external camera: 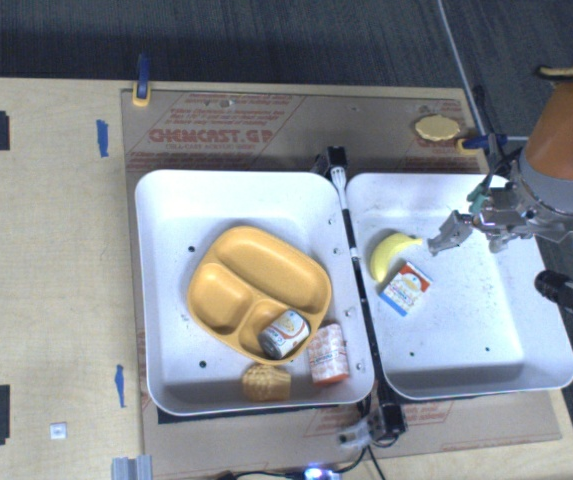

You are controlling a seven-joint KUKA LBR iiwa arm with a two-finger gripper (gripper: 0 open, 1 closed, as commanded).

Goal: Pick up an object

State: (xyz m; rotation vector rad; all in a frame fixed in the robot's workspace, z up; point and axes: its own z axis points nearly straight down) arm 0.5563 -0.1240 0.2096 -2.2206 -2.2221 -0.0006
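A: Where is the two-finger gripper (444,240)?

B: Over the right white plastic bin (486,363), its grey fingers reaching left. Whether they are spread or pressed together I cannot tell; they blur into one tip. That tip sits just beside the yellow banana-shaped fruit (390,253), perhaps touching its right end. Nothing shows between the fingers.

A: How many things lie in that bin?

B: Two: the yellow fruit near the left wall, and one small white, blue and orange carton (405,290) just below it, touching or nearly so.

A: And the left white plastic bin (171,208)?

B: Four. One yellow moulded tray with compartments (256,286), lying at a slant; one small metal can (285,334) resting in its lower compartment; one orange-and-white bottle (328,354) just right of the tray's lower end; one tan round knobbly object (267,380) by the front wall.

A: Anything hard to make out?

B: The labels are too small to read. The grey arm with its orange band (563,138) is cut off at the right.
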